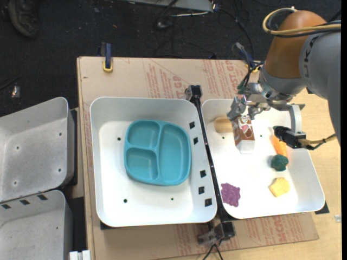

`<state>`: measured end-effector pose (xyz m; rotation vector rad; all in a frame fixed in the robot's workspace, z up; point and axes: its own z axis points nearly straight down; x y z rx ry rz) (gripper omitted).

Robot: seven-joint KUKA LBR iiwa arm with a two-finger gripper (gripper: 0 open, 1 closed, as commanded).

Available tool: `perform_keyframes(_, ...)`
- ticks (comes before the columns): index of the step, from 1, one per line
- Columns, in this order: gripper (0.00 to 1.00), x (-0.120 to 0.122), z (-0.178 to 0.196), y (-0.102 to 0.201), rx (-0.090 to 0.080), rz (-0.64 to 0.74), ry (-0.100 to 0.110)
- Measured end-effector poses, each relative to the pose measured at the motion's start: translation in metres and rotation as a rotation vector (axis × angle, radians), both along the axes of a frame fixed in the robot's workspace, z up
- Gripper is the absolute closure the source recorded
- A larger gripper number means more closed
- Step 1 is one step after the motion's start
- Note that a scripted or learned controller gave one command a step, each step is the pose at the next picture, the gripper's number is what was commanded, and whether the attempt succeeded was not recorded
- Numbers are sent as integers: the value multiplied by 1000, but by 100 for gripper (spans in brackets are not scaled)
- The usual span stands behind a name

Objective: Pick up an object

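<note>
Nearest the lens, the orange-banded arm's gripper (242,108) hangs just above the upright brown-and-white carton (244,132) in the right bin (303,202), directly beneath and perhaps touching it, though whether the claw is spread or closed I cannot tell.

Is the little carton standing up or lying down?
Standing up, it seems. The carton shows its peaked top and tall brown side in the right bin, right under the gripper.

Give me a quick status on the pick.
Gripper low in right bin, over the small carton. Tan piece close beside it. Nothing seen lifted.
</note>
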<state>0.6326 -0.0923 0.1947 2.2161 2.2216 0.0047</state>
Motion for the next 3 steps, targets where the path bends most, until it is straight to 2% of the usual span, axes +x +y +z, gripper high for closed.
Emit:
perform_keyframes(1, 100, 1, 34, 0, 0, 0, 0)
perform_keyframes(2, 100, 2, 43, 58, 1, 5, 3)
perform_keyframes(3, 100, 15, 35, 107, 1, 5, 3)
